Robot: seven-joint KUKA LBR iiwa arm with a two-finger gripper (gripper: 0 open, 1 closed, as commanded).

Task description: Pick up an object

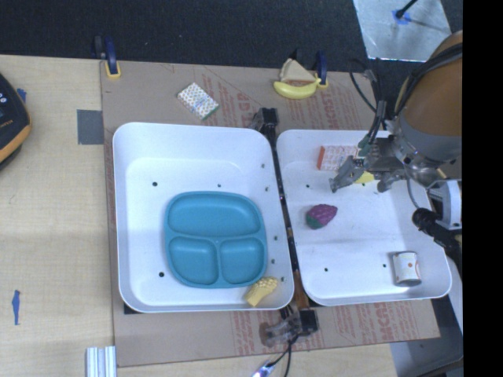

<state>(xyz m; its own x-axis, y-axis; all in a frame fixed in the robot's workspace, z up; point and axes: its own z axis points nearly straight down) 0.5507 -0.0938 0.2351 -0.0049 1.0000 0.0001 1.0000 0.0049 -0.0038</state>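
Blue plastic fills the left bin [130, 210] — a three-part tray [214, 237], with a yellow corn-like piece [262, 290] at the bin's near right corner. In the right bin [314, 281] lie an orange-edged card [334, 157], a purple-and-green toy [321, 215] and a small white cylinder [405, 268]. The jaws [363, 171] hang over the far part of this bin, close to something small and yellow [364, 177]; whether they are apart or together I cannot tell. The step looks like the approach, nothing visibly held. Next comes a straight descent on one object — the card just beside could get in the way.
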